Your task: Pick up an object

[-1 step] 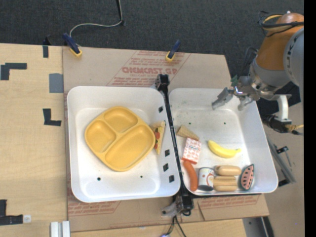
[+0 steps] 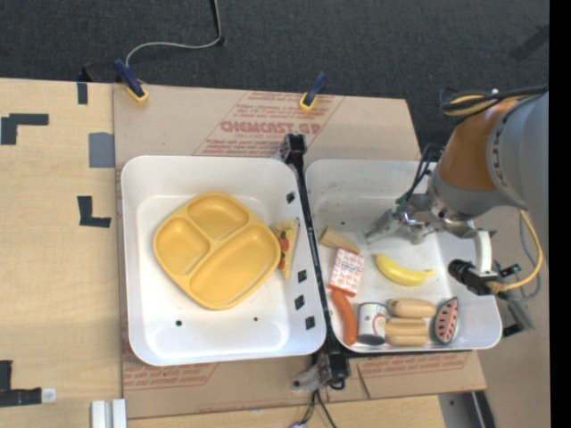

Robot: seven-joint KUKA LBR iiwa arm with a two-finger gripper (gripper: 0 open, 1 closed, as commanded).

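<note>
From my feed, the left bin (image 2: 143, 239) holds a yellow divided plate (image 2: 216, 250) with a pizza slice (image 2: 286, 246) beside its right edge, while the right bin (image 2: 375, 181) carries a cracker (image 2: 337, 238), a red-and-white packet (image 2: 347, 271), a banana (image 2: 403, 270), a red chili (image 2: 344, 316), a small can (image 2: 372, 319), a hot dog (image 2: 409, 321) and a watermelon slice (image 2: 445, 319). The end effector (image 2: 399, 225) sits low in the right bin, just above and left of the banana, with nothing visibly between its fingers, though I cannot tell whether they are spread or closed. The cracker lies to its left, with the packet nearest the banana on that side.
</note>
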